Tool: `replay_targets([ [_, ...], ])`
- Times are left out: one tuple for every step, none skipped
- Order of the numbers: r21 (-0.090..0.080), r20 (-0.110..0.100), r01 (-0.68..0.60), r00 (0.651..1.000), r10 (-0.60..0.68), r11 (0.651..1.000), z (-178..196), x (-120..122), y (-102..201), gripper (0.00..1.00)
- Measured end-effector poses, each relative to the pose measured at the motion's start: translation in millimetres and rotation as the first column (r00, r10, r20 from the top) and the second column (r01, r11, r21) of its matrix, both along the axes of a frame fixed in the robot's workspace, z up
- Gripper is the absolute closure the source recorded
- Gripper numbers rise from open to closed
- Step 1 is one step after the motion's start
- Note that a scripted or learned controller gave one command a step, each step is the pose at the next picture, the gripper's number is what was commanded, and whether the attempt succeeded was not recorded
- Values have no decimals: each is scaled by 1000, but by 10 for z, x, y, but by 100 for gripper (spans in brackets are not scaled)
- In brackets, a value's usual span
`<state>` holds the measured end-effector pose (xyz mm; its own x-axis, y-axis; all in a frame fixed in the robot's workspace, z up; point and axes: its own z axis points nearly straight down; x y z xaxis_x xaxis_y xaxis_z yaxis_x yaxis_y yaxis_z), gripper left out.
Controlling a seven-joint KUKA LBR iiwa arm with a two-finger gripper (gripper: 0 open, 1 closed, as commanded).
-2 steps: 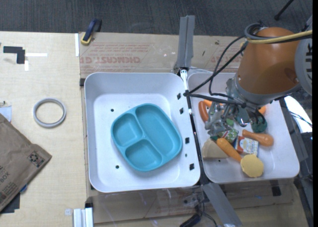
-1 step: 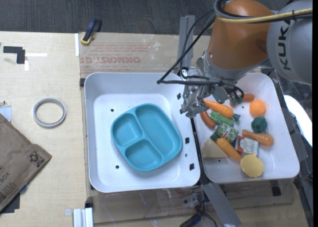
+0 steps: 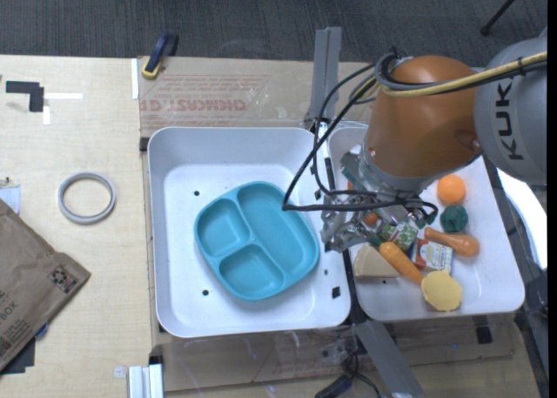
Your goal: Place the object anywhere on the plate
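Camera view: arm [image 3: 426,118] over right bin [image 3: 505,296].

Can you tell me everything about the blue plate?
The blue plate is a turquoise tray with rounded corners that looks like smooth plastic. Raised ridges split it into three compartments: two smaller ones and one larger. It lies flat and turned at a slant on the floor of the left white bin. There is no food in any compartment. The toy foods sit in the other bin, and a black cable crosses just above the plate's right edge.
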<state>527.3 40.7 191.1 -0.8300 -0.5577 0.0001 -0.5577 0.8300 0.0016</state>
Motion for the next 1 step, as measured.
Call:
replay_targets([
  [1,5,167,986,-167,986,415,138,82,100],
])
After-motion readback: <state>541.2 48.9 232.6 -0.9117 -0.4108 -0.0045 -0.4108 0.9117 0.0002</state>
